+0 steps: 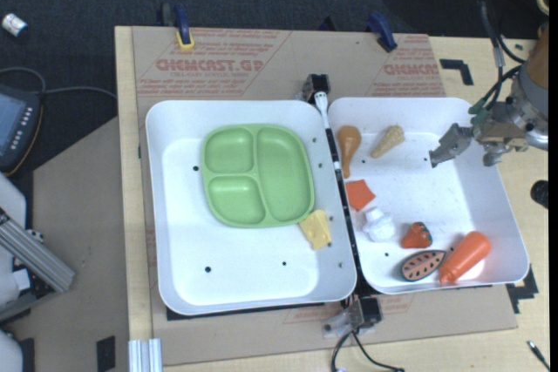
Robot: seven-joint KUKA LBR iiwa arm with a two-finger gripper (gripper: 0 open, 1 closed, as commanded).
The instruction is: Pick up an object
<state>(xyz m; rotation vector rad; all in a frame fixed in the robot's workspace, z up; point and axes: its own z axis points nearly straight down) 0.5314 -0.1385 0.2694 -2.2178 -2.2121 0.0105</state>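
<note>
Gripper: the gripper (471, 144) hangs over the upper right part of the right bin (488, 213), reaching in from the right edge; its fingers (447, 145) are spread apart with nothing between them.
Right bin, top: a brown pear-shaped toy (348, 141) lies near the left wall, and a tan cone (387, 141) lies just to its right, tilted. Both are well left of the gripper.
Right bin, middle: an orange square block (359, 194) lies by the left wall, with a small white lumpy piece (378, 225) just below it.
Right bin, bottom: a small red toy (417, 234), a dark oval toy with a reddish top (422, 266) and an orange carrot (465, 256) are grouped near the lower right corner; the carrot touches the oval toy.
Left bin: the left bin (174, 213) holds a green divided plate (258, 175) with three compartments, and a yellow piece (316, 229) sits at the plate's lower right corner, touching it.
Tabletop: both bins rest on a brown board (131, 144) held by blue clamps (182, 22) at its far edge.
</note>
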